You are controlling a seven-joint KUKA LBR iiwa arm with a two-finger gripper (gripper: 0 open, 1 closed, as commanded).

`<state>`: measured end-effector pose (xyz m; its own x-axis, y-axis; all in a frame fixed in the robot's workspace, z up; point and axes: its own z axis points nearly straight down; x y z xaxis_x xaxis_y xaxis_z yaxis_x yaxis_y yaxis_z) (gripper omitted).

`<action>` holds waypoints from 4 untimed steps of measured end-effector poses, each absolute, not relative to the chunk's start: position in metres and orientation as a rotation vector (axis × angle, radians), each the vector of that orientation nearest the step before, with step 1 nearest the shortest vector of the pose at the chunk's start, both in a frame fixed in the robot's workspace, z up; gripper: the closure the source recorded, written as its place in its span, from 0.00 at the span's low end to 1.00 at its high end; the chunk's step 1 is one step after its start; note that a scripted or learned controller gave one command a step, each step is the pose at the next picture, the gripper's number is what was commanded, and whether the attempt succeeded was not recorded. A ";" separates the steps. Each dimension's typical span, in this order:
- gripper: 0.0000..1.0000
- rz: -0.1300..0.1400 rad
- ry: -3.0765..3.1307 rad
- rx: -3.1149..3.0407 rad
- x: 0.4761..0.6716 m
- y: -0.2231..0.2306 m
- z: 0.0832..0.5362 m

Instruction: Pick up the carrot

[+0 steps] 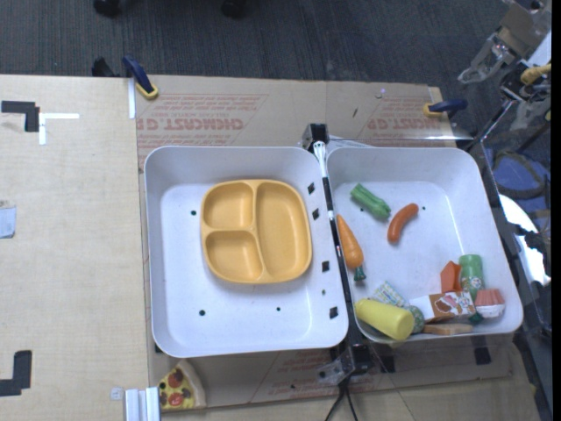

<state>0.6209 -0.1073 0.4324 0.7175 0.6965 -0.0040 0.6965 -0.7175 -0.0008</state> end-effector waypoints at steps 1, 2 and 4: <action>0.00 -0.007 0.822 3.032 0.644 -0.126 0.437; 0.00 -0.005 0.480 3.105 0.651 -0.090 0.461; 0.00 -0.003 0.343 3.122 0.655 -0.060 0.505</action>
